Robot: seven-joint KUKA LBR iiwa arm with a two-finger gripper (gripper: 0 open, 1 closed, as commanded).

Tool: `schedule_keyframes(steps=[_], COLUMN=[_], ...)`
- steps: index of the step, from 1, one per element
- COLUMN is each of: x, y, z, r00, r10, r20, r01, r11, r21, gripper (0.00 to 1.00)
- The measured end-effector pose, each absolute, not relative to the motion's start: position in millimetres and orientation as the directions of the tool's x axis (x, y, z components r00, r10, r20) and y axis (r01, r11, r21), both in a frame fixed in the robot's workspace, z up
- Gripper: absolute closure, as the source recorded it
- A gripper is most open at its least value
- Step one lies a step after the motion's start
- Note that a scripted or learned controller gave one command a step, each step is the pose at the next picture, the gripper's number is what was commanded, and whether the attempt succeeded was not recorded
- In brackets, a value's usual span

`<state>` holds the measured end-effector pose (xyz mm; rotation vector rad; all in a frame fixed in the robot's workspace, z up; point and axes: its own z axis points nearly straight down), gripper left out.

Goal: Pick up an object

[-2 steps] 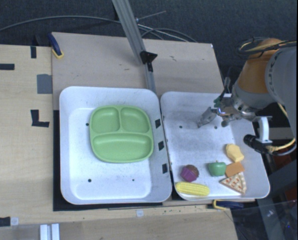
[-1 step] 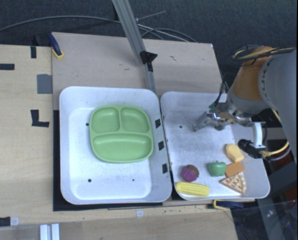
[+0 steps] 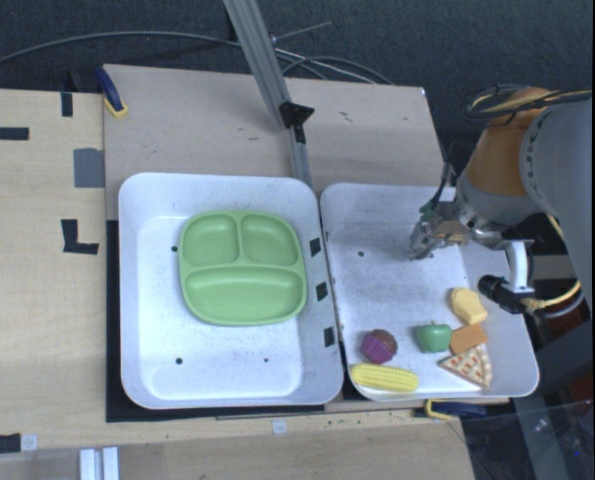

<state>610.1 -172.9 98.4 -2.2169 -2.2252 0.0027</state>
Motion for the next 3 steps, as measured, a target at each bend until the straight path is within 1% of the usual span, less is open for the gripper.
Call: schedule_keyframes(steps=[1,2,3], x=[607.9,610.2,611.4], y=[-175,-172,-172], z=[141,184,248], r00=[-0.001,-0.002,-0.002], r10=[1.000,1.000,1.000], r20=[-0.001,0.000,-0.001], r01=[1.000,1.000,1.000], r11=[0.001,0.002,0.002], r21=[0.003,0.003,0.005], gripper=[1.00,1.00,1.00])
